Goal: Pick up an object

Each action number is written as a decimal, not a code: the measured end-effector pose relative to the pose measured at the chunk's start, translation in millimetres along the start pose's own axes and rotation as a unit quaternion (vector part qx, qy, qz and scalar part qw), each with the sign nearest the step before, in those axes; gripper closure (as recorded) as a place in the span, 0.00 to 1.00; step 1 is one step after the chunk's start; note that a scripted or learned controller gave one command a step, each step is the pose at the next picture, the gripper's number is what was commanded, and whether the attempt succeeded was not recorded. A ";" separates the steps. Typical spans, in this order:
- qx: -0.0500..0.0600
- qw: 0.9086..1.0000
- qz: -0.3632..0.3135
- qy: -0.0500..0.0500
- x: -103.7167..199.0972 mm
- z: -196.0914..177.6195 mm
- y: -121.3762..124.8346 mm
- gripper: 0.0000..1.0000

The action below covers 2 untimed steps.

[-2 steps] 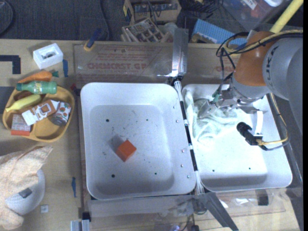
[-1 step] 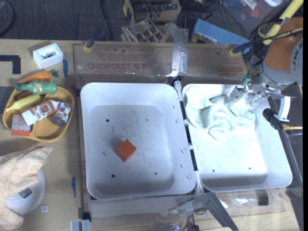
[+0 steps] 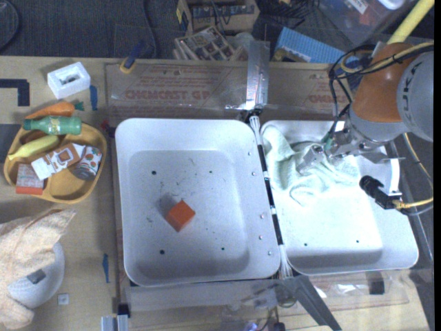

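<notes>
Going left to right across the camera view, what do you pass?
Yellow bowl of toy food → left bin → orange block → right bin with white cloth → end effector.

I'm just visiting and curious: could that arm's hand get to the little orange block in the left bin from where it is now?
Probably yes. The orange block sits alone on the left bin's open floor, with nothing over or against it. The hand is over the pale cloth in the right bin, so it would only have to cross the divider.
</notes>
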<state>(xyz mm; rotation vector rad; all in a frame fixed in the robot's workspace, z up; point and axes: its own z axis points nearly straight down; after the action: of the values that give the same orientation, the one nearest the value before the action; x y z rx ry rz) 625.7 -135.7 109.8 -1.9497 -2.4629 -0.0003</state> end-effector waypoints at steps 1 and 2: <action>-0.003 1.000 -0.012 -0.003 20.0 20.5 49.1 0.00; -0.006 1.000 -0.012 -0.004 19.5 8.6 50.5 1.00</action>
<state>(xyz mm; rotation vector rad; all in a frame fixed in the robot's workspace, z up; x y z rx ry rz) 670.3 -105.1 101.3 -1.9286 -2.4958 -0.0083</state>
